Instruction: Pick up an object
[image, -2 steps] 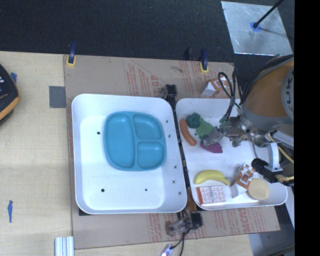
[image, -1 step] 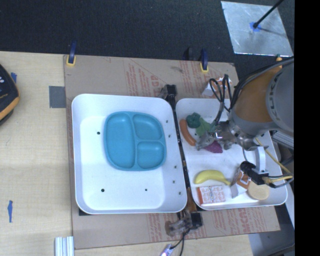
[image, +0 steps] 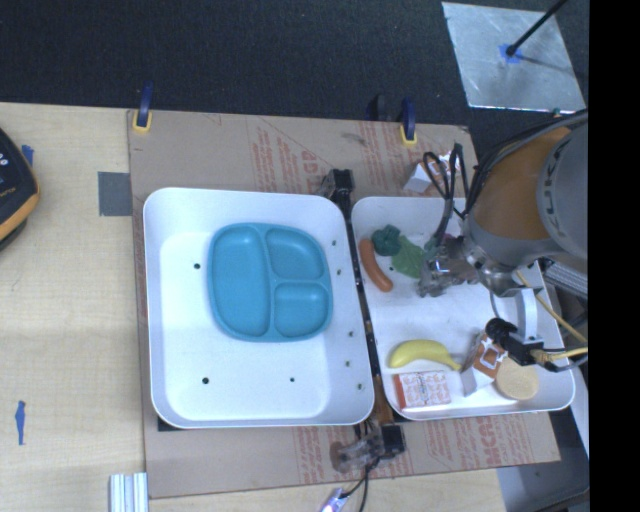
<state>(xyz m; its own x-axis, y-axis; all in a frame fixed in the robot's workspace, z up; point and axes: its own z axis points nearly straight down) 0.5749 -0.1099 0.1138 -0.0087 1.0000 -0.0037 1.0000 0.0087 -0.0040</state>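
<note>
In the right bin (image: 400, 212) lie an orange-red sausage (image: 376, 265), a green leafy piece (image: 399, 252), a yellow banana (image: 422, 352), a red-and-white packet (image: 423, 388) and a tan round piece (image: 517, 382). My gripper (image: 433, 276) hangs low over the bin's middle, just right of the green piece and the sausage. The arm comes in from the right above it. Whether anything sits between the fingers is hidden from this angle.
The left bin (image: 170, 330) holds a blue divided plate (image: 268, 280). Both bins rest on a cardboard sheet (image: 250, 150) clamped to the wooden bench. Cables loop near the arm's wrist at the bin's far right corner. A dark device sits at the bench's left edge.
</note>
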